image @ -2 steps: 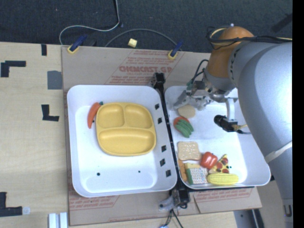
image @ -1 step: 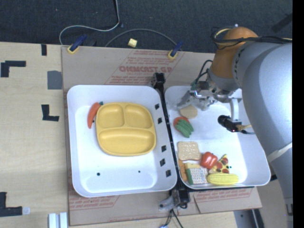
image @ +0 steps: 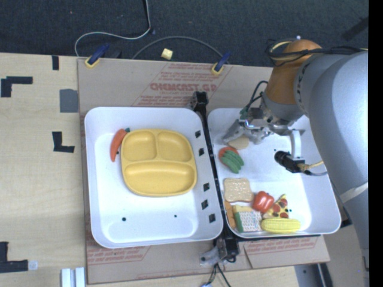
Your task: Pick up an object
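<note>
- Approach step: fingers low in right bin, spread hard to judge, cannot tell
- Tan piece right at tips; green vegetable just below
- Next: settling over tan piece, closing, lifting

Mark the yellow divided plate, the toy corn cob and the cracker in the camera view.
yellow divided plate [image: 158, 179]: camera view, bare floor of its large front compartment.
toy corn cob [image: 280, 225]: camera view, middle of the cob.
cracker [image: 237, 189]: camera view, centre of its top face.
</note>
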Robot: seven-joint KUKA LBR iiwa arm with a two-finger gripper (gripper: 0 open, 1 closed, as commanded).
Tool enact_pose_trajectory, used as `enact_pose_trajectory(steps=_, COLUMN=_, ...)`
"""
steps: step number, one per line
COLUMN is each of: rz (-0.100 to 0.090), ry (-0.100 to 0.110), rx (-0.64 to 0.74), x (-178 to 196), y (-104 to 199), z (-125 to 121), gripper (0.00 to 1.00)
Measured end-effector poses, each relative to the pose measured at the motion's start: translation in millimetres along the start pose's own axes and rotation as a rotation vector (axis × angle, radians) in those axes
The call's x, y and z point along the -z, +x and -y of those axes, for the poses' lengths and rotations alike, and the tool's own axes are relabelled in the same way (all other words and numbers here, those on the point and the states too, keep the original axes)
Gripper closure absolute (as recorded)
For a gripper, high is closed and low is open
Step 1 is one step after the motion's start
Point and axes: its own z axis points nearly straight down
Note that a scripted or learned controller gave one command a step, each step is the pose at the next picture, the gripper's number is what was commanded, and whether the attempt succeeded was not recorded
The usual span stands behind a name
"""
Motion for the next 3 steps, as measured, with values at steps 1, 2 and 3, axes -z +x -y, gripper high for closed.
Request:
enact_pose_trajectory(steps=1, rz=0.000, ry=0.000, rx=-0.001, x=0, y=4, z=16, gripper=0.00)
enact_pose_trajectory(steps=2, rz=-0.002, ry=-0.003, rx=0.002, x=0, y=-11, z=-17, gripper=0.00)
enact_pose_trajectory(steps=3, rz=-0.001, ry=0.000, rx=0.001, x=0, y=7, z=1, gripper=0.00)
